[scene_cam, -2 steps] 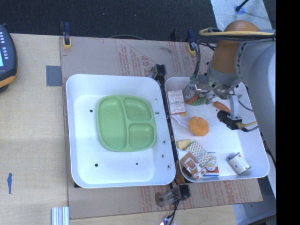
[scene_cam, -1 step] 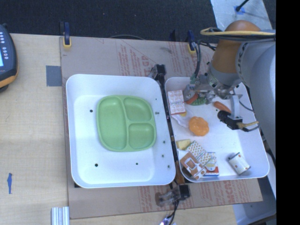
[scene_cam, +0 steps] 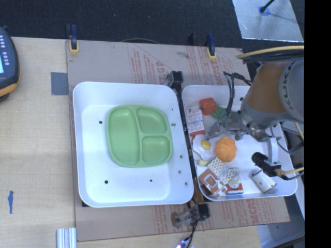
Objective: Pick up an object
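Note:
My gripper [scene_cam: 223,129] hangs low over the middle of the right bin [scene_cam: 289,190], reaching in from the right on the grey arm with the orange band. Just below it in the view lies an orange ball [scene_cam: 225,149], close to the gripper's tip; nothing can be seen held. A red block [scene_cam: 208,106] and a small green piece [scene_cam: 221,112] lie at the far side of the bin. A yellow and white item [scene_cam: 205,144] lies left of the ball. A white and red packet [scene_cam: 195,120] rests against the left wall.
Patterned packets [scene_cam: 214,177] lie in the right bin's near left corner. The left bin [scene_cam: 93,185] holds a green divided plate [scene_cam: 139,135]. An orange and grey handset [scene_cam: 6,61] sits at the bench's far left edge.

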### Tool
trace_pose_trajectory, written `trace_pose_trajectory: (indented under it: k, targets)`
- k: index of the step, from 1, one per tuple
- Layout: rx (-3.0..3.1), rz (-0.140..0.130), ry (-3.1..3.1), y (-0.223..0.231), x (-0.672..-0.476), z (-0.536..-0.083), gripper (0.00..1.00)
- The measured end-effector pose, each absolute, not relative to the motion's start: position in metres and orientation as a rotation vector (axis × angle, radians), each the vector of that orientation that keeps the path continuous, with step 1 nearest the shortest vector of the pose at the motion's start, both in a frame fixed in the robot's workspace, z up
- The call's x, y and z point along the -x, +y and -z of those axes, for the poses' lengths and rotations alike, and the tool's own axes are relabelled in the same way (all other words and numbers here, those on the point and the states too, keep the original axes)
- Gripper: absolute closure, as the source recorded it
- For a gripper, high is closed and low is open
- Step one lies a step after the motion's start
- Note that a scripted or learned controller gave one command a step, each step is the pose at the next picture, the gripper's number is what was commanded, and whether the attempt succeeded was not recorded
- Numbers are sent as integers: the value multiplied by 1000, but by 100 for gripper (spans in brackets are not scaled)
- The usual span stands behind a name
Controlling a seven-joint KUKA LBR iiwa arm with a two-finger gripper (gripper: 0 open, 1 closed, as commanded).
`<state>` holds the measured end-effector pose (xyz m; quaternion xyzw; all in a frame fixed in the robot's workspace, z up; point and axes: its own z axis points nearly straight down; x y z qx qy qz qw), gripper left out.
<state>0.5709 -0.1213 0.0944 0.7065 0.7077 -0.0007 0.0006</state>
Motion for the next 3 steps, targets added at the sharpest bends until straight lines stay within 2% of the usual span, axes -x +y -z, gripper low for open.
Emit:
trace_pose_trajectory:
  k: [1, 2, 3]
  targets:
    - [-2217, 0, 2216, -108, -535, -94, 0]
    - [-2213, 3, 2222, -109, -536, -104, 100]
    - [-2209, -5, 2230, -30, -577, -196, 100]
